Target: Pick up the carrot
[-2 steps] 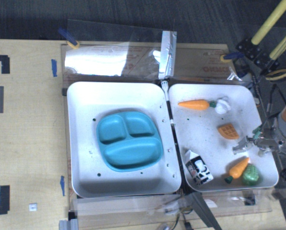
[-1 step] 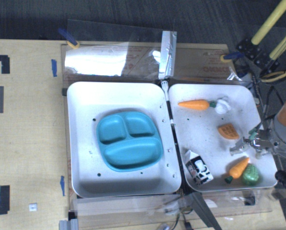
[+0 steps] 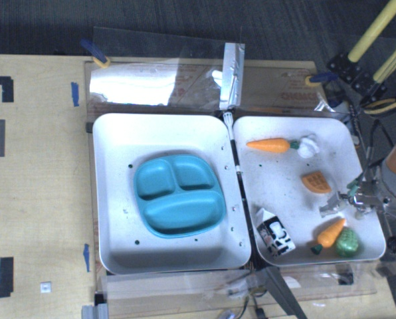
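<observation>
A long orange carrot [image 3: 268, 145] with a small green top lies on its side near the far edge of the right bin [image 3: 284, 191]. A second, shorter orange carrot-shaped piece [image 3: 331, 233] lies at the bin's near right, touching a green vegetable [image 3: 348, 243]. My gripper [image 3: 355, 199] hangs low over the right side of this bin, just above the shorter piece and well to the right of and nearer than the long carrot. Nothing shows as held in it.
Also in the right bin are a white crumpled item [image 3: 308, 146] next to the long carrot's top, a brown ridged piece [image 3: 316, 181], and a black-and-white carton [image 3: 276, 235] at the near left. The left bin [image 3: 111, 178] holds a blue divided plate [image 3: 179, 194].
</observation>
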Action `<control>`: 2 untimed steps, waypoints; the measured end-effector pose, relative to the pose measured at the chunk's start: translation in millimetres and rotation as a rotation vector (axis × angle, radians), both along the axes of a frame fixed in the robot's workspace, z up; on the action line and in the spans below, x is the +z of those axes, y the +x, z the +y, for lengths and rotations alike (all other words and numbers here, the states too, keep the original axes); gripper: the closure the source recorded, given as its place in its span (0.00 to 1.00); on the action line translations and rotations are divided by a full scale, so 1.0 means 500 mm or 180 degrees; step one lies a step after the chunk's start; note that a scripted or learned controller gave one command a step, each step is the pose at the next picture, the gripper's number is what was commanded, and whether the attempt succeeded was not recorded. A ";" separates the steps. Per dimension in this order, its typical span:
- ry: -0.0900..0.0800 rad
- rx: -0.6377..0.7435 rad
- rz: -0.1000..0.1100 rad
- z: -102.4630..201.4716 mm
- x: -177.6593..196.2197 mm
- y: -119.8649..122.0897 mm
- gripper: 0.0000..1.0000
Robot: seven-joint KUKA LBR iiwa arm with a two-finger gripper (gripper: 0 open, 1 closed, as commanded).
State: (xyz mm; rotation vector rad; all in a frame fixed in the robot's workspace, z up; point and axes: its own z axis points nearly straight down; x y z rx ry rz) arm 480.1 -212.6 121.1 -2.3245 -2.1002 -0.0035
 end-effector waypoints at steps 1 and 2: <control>-0.0008 -0.0141 -0.0010 0.000 0.012 0.001 0.00; 0.0027 -0.0277 -0.0001 0.011 -0.036 0.005 0.00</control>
